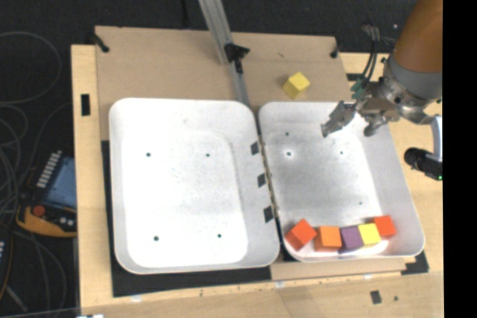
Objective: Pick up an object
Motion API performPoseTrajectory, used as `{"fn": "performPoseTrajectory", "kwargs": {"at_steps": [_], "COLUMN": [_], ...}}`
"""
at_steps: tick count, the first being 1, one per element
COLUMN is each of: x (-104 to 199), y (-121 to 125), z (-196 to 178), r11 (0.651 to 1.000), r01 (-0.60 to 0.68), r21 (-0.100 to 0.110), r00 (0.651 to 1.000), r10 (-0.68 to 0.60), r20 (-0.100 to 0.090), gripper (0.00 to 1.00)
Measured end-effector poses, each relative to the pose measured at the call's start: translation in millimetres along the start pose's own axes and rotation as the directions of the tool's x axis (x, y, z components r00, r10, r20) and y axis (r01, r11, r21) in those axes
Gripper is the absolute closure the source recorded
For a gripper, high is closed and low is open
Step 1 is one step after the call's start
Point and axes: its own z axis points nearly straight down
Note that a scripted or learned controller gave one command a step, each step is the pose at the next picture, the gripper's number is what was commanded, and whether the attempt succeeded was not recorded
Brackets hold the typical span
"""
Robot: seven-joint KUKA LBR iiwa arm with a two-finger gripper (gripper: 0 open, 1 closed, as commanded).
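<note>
Five matte foam cubes [343, 234], red-orange, orange, purple, yellow and red, are sitting in a row along the right shallow white plastic bin's [387, 182] six o'clock wall. A yellow foam cube [296, 84] is resting on the bare cardboard bench [164, 63] beyond the bin's twelve o'clock rim. The metal two-finger gripper [352, 121] is hovering at two o'clock, fingers spread apart, clamping nothing.

Two bins side by side on bench [313, 59]: left bin [186, 186], right bin [339, 175]. Row of five blocks [341, 234] in the right bin along its near wall. One loose block [296, 84] on the bench behind the right bin. My gripper [350, 123] hangs over the right bin's far right part.
</note>
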Motion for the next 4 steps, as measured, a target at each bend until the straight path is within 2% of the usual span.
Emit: {"fn": "performPoseTrajectory", "kwargs": {"at_steps": [1, 2, 3, 4], "x": [28, -19, -57, 8], "y": [-68, -13, -24, -70], "z": [68, 178, 40, 133], "r11": [1.000, 1.000, 1.000, 1.000], "r01": [-0.001, -0.004, -0.002, 0.005], "r21": [0.011, -0.001, -0.008, 0.011], "r00": [1.000, 1.000, 1.000, 1.000], "r10": [0.001, 0.004, 0.002, -0.005], "r20": [-0.001, 0.005, 0.005, -0.003], "gripper": [0.00, 0.00, 0.00, 0.00]}}
